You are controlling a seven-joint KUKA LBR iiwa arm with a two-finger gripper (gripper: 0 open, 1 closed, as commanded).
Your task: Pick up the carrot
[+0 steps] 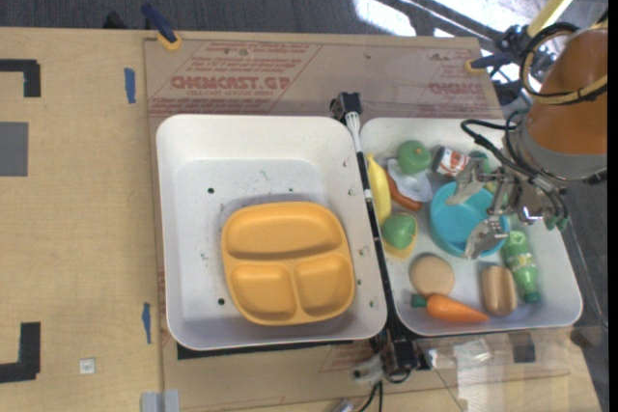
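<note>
Carrot (454, 308): lies flat at the front edge of the right bin (570, 304), beside the round bun (432, 275).
Gripper (491, 229): hangs over the blue bowl (462, 212), apart from the carrot.
Jaws: maybe open; too blurry, I cannot tell.
Good way: move toward the front, go straight down, pinch the fat middle.

Arm (570, 101) reaches in from right, claw (491, 229) pointing down.

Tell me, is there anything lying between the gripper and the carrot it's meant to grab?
The gripper hangs over the blue bowl in the right bin. The carrot lies by the near wall, uncovered from above. The hot dog bun sits close to its right end, crowding that side.
</note>
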